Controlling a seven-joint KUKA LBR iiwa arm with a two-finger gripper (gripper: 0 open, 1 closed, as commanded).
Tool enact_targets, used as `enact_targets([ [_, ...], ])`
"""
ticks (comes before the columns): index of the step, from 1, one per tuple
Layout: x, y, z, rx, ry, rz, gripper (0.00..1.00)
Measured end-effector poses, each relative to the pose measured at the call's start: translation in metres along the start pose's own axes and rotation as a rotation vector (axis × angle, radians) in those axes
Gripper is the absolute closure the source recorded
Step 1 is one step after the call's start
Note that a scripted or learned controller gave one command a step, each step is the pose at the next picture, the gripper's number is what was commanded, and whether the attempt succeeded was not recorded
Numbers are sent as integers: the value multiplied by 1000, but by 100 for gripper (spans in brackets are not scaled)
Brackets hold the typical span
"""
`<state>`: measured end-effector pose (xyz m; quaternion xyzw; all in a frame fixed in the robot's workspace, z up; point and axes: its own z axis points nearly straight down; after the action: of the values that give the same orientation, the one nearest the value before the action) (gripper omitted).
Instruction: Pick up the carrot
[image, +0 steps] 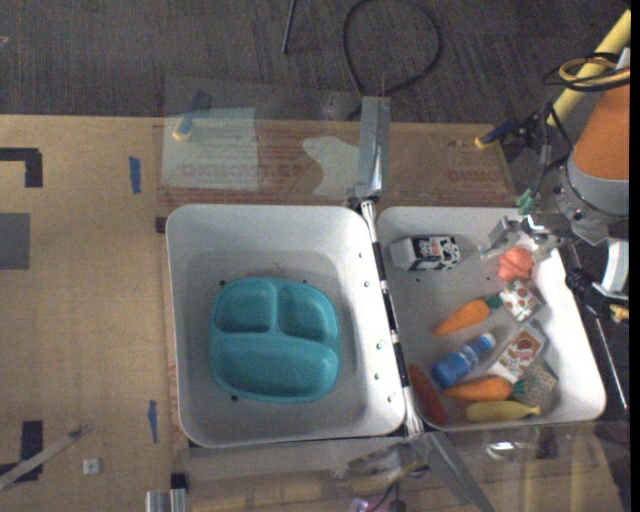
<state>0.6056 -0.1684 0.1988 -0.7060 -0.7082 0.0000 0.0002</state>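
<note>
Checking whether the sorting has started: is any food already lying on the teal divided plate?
No. The teal divided plate lies bare in the left bin, while the carrot lies in the right bin.

Grey KUKA arm (600, 190) with a broad orange band above the wrist, yellow cable looped near its top, thin dark cables trailing alongside, small green marking by the pale metallic gripper (522, 233) hardware
</note>
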Motion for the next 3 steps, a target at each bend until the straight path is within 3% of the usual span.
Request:
enact_targets([
  [1, 3, -40, 110, -8, -1, -319, 0],
  [2, -2, -38, 98, -16, -5, -311, 100],
  [3, 0, -38, 98, -14, -3, -313, 0],
])
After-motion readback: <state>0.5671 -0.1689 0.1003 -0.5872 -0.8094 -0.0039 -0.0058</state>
